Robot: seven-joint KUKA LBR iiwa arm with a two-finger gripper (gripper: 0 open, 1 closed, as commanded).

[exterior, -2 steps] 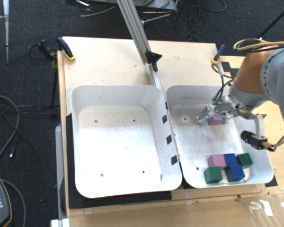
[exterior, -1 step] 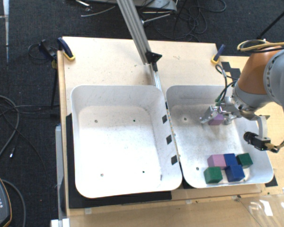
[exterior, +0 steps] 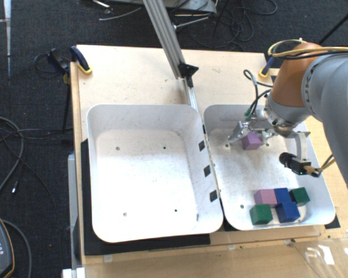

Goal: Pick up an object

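While the grey arm (exterior: pixel 330 91) with its orange band reaches in from the right, its gripper (exterior: pixel 252 133) sits over the upper part of the right bin (exterior: pixel 220 155), and a small purple block (exterior: pixel 252 140) shows between its metal fingers (exterior: pixel 238 134), so the gripper looks clamped on that block. Whether the block is lifted clear of the bin floor or resting on it cannot be told from this slanted view. Well apart from it, near the lower right corner of the same bin, lies a tight cluster of other blocks: a pink block (exterior: pixel 265 197), a blue block (exterior: pixel 285 206) touching it, a green block (exterior: pixel 261 214) just below the pink one, and a dark green block (exterior: pixel 300 196) at the right end (all four sit close together, some touching). The left bin (exterior: pixel 142 172) lies just beside the right one, their rims meeting along the middle. Both bins rest on a pale table (exterior: pixel 133 74), and a slanted metal rail (exterior: pixel 165 30) runs down from the top of the view to the point where the bins meet
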